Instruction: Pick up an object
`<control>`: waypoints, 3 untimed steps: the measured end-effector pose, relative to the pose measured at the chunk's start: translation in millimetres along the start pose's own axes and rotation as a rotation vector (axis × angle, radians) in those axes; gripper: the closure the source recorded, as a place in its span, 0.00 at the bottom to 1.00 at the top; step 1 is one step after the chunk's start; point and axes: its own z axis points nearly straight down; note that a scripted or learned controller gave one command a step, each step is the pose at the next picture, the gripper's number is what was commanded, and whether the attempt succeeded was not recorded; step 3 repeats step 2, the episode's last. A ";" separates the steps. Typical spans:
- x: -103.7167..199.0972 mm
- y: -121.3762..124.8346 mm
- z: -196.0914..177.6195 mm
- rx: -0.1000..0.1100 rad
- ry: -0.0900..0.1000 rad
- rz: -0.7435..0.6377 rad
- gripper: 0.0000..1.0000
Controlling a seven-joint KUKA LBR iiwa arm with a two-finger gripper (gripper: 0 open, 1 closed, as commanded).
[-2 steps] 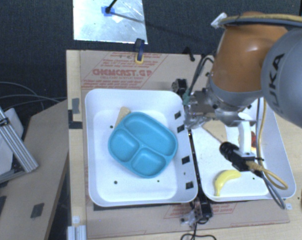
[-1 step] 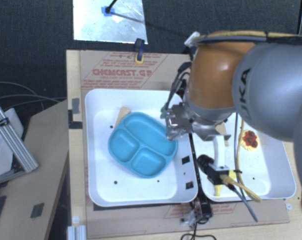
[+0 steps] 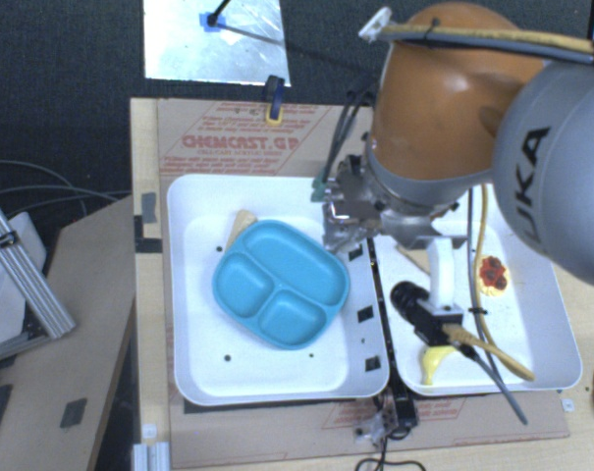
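Camera view: blue three-compartment plate point(image 3: 281, 283), glossy plastic with rounded corners, lies flat mid left bin point(image 3: 193, 361), tan piece point(image 3: 240, 226) poking out at its far-left edge. Claw point(image 3: 348, 226) at plate's far-right corner; grip state cannot be told.

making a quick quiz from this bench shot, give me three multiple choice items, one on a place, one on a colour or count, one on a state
1. Which bin holds the divided plate?
A. the left bin
B. the right bin
C. neither, it sits on the bench

2. How many compartments does the plate have?
A. two
B. three
C. five

3. How does the plate lie?
A. upside down
B. standing on its edge
C. face up, compartments showing

Answers:
1 A: the blue plate rests inside the left bin, across the divider from the right bin.
2 B: one long section and two smaller ones show.
3 C: its hollows open toward the camera.
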 end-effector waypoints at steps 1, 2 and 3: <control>-18.6 58.0 120.6 0.014 -0.008 0.010 1.00; -21.0 1.8 20.2 0.002 -0.001 0.003 1.00; -21.0 1.8 20.2 0.002 -0.001 0.003 1.00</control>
